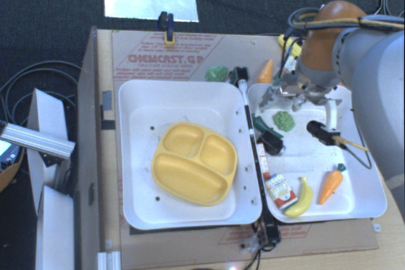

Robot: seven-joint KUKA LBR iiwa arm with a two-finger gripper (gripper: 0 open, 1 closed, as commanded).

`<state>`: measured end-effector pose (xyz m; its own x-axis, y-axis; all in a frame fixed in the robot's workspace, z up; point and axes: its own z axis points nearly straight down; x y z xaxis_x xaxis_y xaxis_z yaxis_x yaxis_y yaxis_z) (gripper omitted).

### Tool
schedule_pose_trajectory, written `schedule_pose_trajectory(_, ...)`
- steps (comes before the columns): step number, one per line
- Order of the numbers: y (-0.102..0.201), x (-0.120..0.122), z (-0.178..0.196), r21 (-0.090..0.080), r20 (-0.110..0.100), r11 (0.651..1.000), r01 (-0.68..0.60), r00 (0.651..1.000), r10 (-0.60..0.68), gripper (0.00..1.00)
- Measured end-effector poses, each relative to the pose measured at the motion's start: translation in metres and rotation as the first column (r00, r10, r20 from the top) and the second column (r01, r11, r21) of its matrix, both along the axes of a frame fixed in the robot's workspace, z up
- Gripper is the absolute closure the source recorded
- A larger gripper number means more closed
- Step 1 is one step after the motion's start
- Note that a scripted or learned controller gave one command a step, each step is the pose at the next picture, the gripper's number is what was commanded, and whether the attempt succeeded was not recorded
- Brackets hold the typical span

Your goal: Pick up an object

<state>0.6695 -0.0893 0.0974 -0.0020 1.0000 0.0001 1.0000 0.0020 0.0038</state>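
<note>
Currently the pincer [292, 97] hangs over the upper part of the right bin [367, 199], just above the green broccoli piece [283, 120], likely lining up a grab; can't tell its open/closed state, nothing visibly held.

We see a thick, smooth grey arm [373, 66] with a rounded orange band [329, 35] above its wrist. Yellow and black cables [297, 25] loop beside the band. Below it sits a metallic grey wrist assembly [297, 88].

Even overhead light, soft shadows, slightly soft focus.
</note>
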Motion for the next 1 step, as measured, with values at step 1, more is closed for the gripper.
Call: schedule_pose_trajectory(1, -0.0102, -0.0005, -0.0129, -0.001, -0.002, 1.0, 0.001, 1.0, -0.001, 0.0)
